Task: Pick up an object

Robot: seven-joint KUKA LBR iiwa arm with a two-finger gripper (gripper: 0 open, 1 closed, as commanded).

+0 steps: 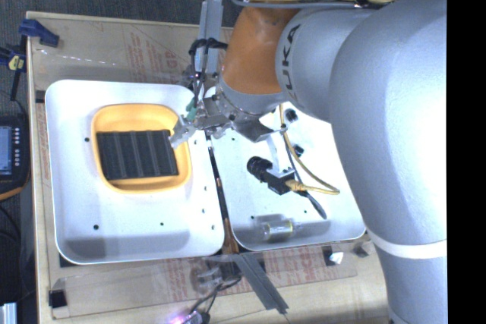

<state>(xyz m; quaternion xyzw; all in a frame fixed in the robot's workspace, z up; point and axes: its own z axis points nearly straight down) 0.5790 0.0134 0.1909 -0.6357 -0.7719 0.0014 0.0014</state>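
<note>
The tool point(190, 121) hangs over the upper right corner of the yellow tray point(129, 112), which lies in the left bin point(114, 239) and carries a black ridged block point(137, 154). A descent here could strike the tray's rim or the wall between the bins, tipping the tray and leaving the grasp empty. From this slant I cannot tell how far open the tool is, and nothing shows held in it. A small silvery cylinder point(275, 227) lies in the right bin point(342, 216), well apart.
</note>
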